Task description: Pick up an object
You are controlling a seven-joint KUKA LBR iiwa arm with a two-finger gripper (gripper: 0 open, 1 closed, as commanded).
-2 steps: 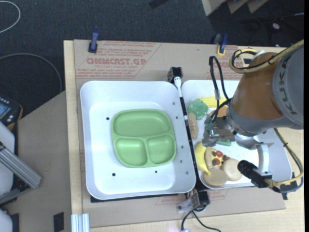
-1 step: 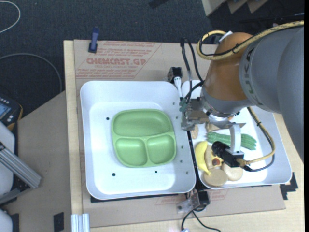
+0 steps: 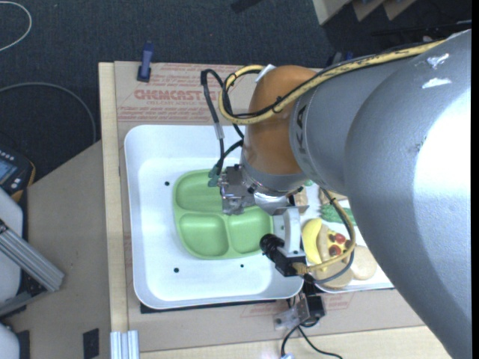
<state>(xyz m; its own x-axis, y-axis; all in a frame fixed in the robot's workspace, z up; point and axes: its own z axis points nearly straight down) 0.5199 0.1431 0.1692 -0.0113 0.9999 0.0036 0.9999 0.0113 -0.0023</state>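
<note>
The green divided plate (image 3: 213, 223) lies in the left white bin (image 3: 150, 200), near its middle, with the gripper (image 3: 233, 194) low over its centre ridge. It looks like moulded plastic: light, stiff, smooth and likely slippery, so a raised rim or divider seems the best hold. How the jaws stand, I cannot tell. The cardboard sheet (image 3: 172, 88) behind reads "CHEMCAST". A banana-like yellow toy (image 3: 322, 239) lies in the right bin.
</note>
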